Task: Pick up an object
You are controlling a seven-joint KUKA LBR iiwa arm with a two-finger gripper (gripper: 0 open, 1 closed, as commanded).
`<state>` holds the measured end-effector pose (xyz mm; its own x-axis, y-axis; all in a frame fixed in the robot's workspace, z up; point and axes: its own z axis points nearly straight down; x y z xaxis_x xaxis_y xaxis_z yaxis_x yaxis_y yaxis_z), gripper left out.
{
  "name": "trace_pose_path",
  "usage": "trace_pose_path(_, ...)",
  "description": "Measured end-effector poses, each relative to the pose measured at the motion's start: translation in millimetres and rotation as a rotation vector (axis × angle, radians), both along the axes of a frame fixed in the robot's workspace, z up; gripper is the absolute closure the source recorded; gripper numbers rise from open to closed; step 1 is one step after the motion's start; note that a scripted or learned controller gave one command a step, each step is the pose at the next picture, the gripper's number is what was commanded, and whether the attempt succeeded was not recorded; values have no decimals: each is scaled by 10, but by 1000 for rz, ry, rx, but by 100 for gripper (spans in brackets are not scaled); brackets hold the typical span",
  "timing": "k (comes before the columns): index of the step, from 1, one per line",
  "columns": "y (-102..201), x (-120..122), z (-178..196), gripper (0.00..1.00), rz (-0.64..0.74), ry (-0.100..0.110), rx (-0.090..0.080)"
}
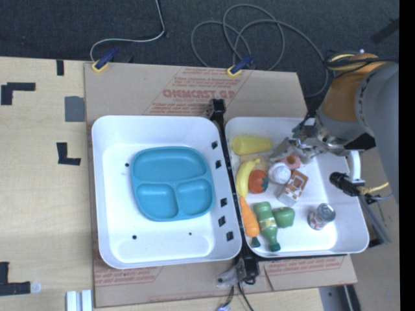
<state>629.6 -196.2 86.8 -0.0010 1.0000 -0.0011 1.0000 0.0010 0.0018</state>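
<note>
This is a robot lab or test room, not a home. Two white bins point(104, 173) sit on a cardboard sheet point(194, 89) held by clamps point(240, 65) on a wooden bench point(39, 193). Loose cables point(253, 31) lie at the top on dark carpet point(65, 11). Black tape marks point(65, 154) are at the left. The food point(249, 173) in the right bin is toy food.

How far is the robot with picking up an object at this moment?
Done: the arm has reached into the right bin, and its hand is low among the toys. In hand: nothing visibly; the banana, carrot and can lie on the bin floor. Left: grasping one object and lifting it. The blue tray sits in the left bin.
</note>
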Motion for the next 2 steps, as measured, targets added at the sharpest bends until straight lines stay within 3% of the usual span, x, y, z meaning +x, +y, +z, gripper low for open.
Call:
trace_pose_path(1,-2,7,100,100,1,-3,-3)
trace_pose_path(2,543,399,931,100,2,-2,1)
